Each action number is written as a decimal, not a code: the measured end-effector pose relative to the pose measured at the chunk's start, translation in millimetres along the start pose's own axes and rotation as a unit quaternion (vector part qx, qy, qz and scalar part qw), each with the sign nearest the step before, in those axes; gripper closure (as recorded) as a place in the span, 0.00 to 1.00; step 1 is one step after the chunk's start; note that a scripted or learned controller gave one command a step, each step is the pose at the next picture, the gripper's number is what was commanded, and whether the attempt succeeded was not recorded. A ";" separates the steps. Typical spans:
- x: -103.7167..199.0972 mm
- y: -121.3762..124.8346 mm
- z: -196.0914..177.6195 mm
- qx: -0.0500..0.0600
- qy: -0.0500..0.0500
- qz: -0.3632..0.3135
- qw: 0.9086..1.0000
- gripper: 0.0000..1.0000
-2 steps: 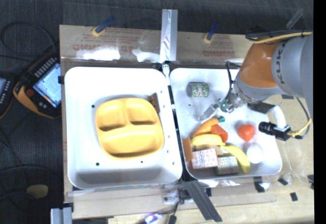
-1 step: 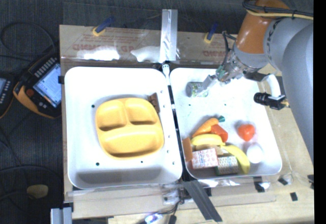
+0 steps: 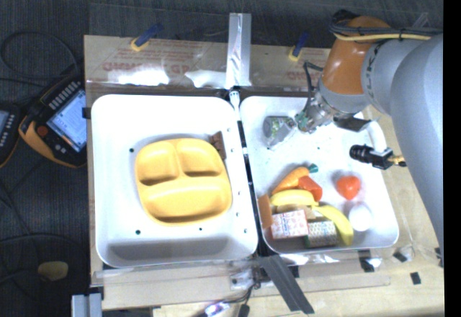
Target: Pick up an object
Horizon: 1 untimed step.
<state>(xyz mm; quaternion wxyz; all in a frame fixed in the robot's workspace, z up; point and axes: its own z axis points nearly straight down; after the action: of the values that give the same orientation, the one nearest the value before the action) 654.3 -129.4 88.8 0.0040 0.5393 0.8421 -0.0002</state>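
Your gripper [image 3: 308, 121] is down in the right bin [image 3: 374, 233], near its back wall; you can't tell how the jaws stand from up here; a crumpled grey object [image 3: 275, 128] lies just beside its tip, whether touching is unclear; the yellow tray [image 3: 183, 179] sits in the left bin [image 3: 115, 236]; bananas [image 3: 317, 207], a red ball [image 3: 348, 186] and a small box [image 3: 288, 224] crowd the right bin's front.

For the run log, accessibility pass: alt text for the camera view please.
A grey arm with an orange band reaches from the right, its gripper low in the right bin beside a crumpled silvery object. That bin also holds a banana, a red tomato-like ball and small boxes. The left bin holds a yellow divided tray.
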 end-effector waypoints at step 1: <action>0.0 0.0 0.0 0.000 0.000 0.000 1.000 0.00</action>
<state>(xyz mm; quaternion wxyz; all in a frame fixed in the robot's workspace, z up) 654.3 -129.4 88.8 0.0040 0.5393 0.8421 -0.0002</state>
